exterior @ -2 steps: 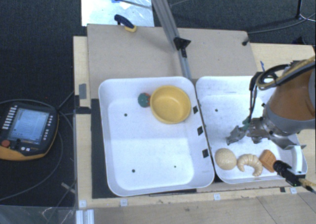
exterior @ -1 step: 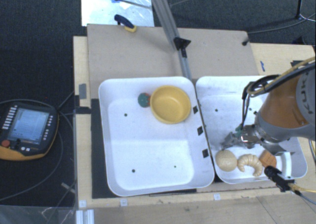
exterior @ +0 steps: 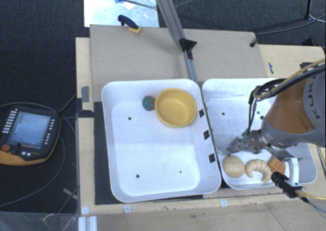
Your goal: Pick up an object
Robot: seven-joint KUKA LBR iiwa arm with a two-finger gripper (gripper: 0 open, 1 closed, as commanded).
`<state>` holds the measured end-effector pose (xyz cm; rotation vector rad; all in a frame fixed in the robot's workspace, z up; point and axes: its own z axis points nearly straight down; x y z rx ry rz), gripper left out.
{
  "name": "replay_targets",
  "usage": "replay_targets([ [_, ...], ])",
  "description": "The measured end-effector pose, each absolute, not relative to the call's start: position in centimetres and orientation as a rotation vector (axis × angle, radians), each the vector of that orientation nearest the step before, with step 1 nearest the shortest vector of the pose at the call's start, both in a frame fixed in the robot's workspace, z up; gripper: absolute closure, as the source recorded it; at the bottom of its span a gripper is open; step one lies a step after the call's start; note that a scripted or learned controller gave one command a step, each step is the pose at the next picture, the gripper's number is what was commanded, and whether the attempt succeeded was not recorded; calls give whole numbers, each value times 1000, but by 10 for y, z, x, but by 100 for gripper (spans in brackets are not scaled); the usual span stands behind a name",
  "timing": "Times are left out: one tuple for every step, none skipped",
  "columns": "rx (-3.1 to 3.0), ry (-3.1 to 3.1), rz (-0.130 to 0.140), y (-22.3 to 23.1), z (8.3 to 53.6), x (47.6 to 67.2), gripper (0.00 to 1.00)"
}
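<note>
In the right bin point(exterior: 224, 97) a round beige ball-like object point(exterior: 233, 166) lies near the front edge. Beside it on the right is a tan croissant-shaped object point(exterior: 259, 168), and an orange-brown piece point(exterior: 276, 164) peeks out next to that. My gripper point(exterior: 243, 143) hangs low over the right bin, just above and behind the beige ball, under the orange-banded wrist. In the left bin point(exterior: 153, 174) a yellow bowl point(exterior: 175, 107) sits at the back right, with a small teal ball point(exterior: 148, 103) touching its left side.
A metal pole point(exterior: 173, 18) slants across the brown board behind the bins. A yellow and blue clamp point(exterior: 129, 23) lies at the board's back left. A teach pendant point(exterior: 28, 133) rests on the floor to the left. Black cables run off the arm.
</note>
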<state>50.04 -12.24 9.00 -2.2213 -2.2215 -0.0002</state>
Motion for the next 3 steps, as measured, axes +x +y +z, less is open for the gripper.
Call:
replay_targets([
  [-2222, -2222, -1, -123, 101, 501, 100],
  [-2223, -2224, -3, -125, 143, 499, 100],
  [-2224, -2225, -4, -131, 187, 500, 100],
])
